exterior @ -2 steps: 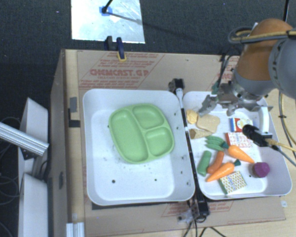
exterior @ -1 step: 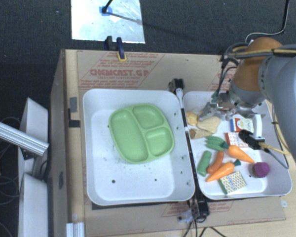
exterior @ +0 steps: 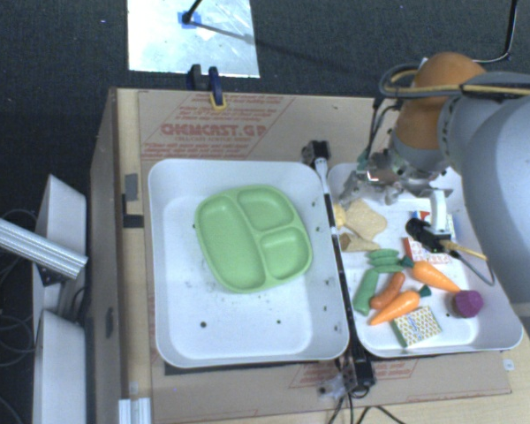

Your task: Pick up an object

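1. Tool (exterior: pixel 382 182) hangs low over the far end of the right bin (exterior: pixel 502 336); its grip is hidden, so I cannot tell whether it is open or has hold of anything.
2. Tan cracker pieces (exterior: pixel 364 220) lie just beside it, toward the near side.
3. Green pea pods (exterior: pixel 382 257), three carrots (exterior: pixel 435 275), a purple ball (exterior: pixel 466 303) and a patterned block (exterior: pixel 415 327) fill the bin's near half.
4. Left bin (exterior: pixel 185 329) holds a green divided plate (exterior: pixel 252 237).
5. Both bins sit on the table (exterior: pixel 212 131).

Carrots (exterior: pixel 435 275): orange, flat, mid right bin (exterior: pixel 497 323)
Green pods (exterior: pixel 366 290): left of carrots
Purple ball (exterior: pixel 467 303): right of carrots
Patterned block (exterior: pixel 416 326): front, tilted
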Tool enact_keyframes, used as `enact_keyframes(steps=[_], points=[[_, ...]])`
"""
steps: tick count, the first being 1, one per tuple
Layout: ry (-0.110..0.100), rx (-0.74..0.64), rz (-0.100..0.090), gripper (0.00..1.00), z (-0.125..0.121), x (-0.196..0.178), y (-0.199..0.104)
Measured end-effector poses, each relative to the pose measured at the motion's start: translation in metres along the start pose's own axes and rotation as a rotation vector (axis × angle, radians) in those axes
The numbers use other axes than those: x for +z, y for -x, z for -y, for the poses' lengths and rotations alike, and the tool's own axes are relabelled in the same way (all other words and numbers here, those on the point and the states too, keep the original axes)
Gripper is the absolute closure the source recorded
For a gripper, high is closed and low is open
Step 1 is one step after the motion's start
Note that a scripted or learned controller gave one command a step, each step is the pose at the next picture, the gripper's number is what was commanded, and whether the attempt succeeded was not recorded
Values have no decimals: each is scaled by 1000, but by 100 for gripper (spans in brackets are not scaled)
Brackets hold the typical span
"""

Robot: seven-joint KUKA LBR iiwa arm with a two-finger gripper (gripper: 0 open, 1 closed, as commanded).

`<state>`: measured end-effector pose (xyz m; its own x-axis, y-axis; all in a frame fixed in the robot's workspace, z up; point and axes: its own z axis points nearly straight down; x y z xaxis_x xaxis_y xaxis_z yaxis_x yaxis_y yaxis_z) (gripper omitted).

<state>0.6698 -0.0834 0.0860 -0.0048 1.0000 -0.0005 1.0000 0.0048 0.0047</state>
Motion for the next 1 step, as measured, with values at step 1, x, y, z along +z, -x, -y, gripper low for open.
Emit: enact_keyframes(steps=[1], points=[[3,-3,1,100,-1,-11,0]])
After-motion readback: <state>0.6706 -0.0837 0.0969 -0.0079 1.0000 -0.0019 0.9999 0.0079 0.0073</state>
